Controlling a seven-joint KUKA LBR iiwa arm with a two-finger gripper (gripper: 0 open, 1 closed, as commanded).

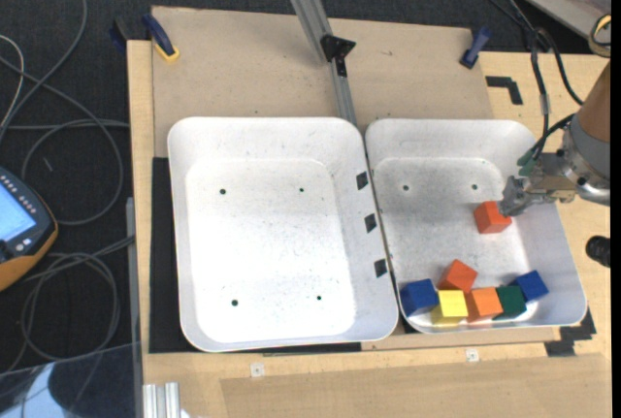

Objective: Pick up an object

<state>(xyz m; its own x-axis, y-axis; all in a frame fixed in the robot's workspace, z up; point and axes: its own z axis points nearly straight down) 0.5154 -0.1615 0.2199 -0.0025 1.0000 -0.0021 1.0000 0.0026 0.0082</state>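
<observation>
You have two bins side by side on the bench [291, 48]; the left bin [194, 212] beside the right bin [437, 140]. In the right one, a lone block [492, 217] lies mid-bin by the gripper [511, 200] — a cluster of blocks [473, 295] crowds its near edge.

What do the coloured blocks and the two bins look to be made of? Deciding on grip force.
Blocks, e.g. the orange block by the end effector: probably painted wood or hard plastic; solid matte colour, crisp edges. The right bin and left bin: likely thin moulded plastic, white, rounded corners, dark scuff speckling. Material not certain.
</observation>
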